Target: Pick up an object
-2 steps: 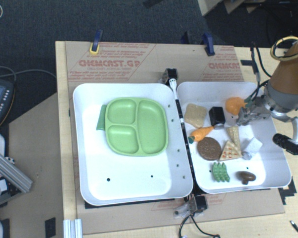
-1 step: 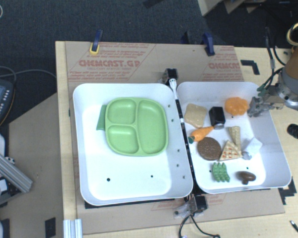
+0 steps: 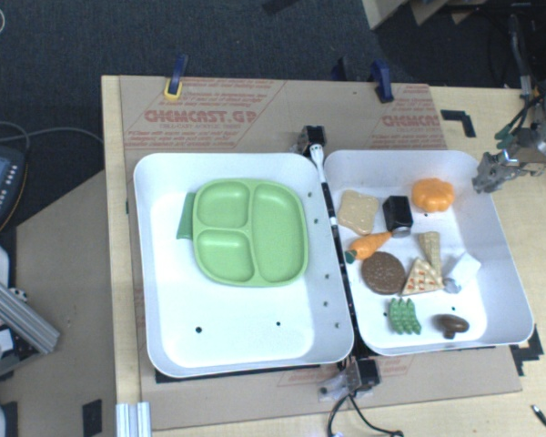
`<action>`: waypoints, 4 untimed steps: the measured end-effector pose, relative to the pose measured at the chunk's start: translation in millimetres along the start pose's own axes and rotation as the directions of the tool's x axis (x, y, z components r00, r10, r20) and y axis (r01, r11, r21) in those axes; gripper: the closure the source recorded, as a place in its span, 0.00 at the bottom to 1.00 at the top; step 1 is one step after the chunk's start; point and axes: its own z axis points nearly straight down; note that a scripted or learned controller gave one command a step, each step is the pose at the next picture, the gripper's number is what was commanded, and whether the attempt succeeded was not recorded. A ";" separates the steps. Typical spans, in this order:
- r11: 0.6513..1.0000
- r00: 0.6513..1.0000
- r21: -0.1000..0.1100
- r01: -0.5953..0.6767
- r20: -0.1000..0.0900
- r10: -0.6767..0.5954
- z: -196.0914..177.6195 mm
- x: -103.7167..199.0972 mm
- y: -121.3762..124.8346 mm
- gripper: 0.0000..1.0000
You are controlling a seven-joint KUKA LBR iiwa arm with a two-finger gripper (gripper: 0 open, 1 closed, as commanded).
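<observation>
The tabletop [image 3: 255, 116] carries two white bins; the left bin [image 3: 164, 271] holds a green divided plate [image 3: 251, 231]; the right bin [image 3: 500, 253] holds small food items, including an orange piece [image 3: 433, 194] at upper right; the hand [image 3: 493, 171] sits at the frame's right edge, just beyond that bin's upper right rim; its state cannot be determined.

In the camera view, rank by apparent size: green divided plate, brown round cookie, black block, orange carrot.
1. Green divided plate, by far.
2. Brown round cookie.
3-4. Orange carrot and black block look about alike; I won't rank them.
</observation>
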 end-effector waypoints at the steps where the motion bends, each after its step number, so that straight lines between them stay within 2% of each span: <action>1: 1.000 1.000 0.006 0.000 -0.002 0.000 -2.8 -0.2 0.7 1.00; 2: 1.000 1.000 0.010 0.004 -0.007 -0.004 -6.3 53.4 -9.2 1.00; 3: 1.000 1.000 0.011 0.004 -0.008 -0.004 -16.3 99.8 -32.4 1.00; 4: 1.000 1.000 0.013 0.004 -0.007 -0.004 -4.5 142.9 -58.2 1.00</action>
